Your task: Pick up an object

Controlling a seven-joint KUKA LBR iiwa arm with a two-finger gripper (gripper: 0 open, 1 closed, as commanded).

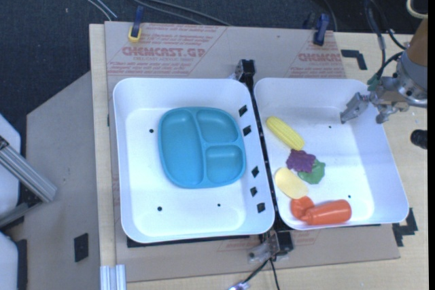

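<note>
Here, nearest the camera, an orange carrot (329, 212), a yellow piece (290, 183), purple grapes (301, 161) and a corn cob (285, 133) are seen in the right bin (380, 166); farther back, the fingers (367, 111) are spread, released, gripping nothing.

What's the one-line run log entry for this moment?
gripper: open, holding nothing, over right bin upper right | toy corn, grapes, carrot: untouched | blue divided plate: left bin

blue tray (201, 147), yellow corn (285, 133), orange carrot (329, 212)
</note>
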